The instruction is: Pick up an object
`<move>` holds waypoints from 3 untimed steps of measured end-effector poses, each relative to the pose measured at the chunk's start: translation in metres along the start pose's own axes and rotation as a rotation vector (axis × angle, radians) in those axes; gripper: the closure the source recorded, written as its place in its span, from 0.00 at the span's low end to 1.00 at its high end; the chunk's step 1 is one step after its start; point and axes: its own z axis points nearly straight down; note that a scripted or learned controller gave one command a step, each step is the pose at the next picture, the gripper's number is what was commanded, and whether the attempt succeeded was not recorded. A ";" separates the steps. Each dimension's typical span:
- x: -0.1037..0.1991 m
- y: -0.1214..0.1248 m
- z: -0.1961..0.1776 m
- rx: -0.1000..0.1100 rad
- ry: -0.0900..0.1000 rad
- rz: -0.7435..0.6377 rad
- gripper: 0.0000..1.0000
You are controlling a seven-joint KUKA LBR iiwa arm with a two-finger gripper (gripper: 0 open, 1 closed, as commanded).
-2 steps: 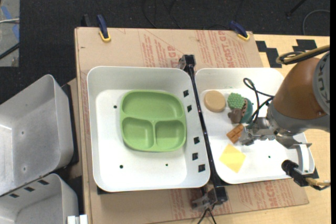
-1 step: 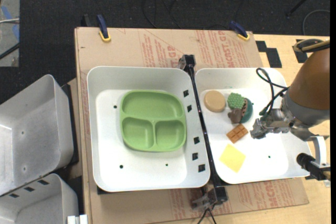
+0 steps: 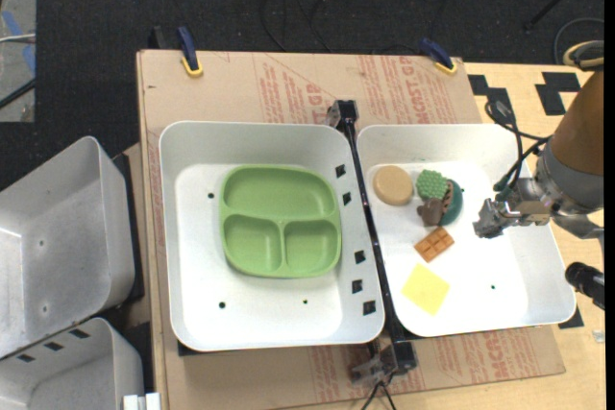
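The right bin (image 3: 538, 302) holds a tan round cookie-like disc (image 3: 392, 184), a green broccoli-like toy (image 3: 432, 181) on a brown and teal piece (image 3: 440, 205), an orange waffle-like square (image 3: 434, 245) and a flat yellow square (image 3: 426, 289). My gripper (image 3: 490, 220) hangs low over the right part of this bin, to the right of the brown and teal piece and apart from it. Nothing shows between its fingers.
The left bin (image 3: 183, 206) holds a green divided plate (image 3: 282, 222). A black divider (image 3: 363, 206) runs between the bins. The arm (image 3: 581, 158) enters from the right. Empty white tubs (image 3: 58, 235) stand off the bench at the left. Cables lie behind the bench.
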 end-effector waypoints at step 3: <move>0.147 0.044 -0.006 0.007 0.004 -0.005 1.00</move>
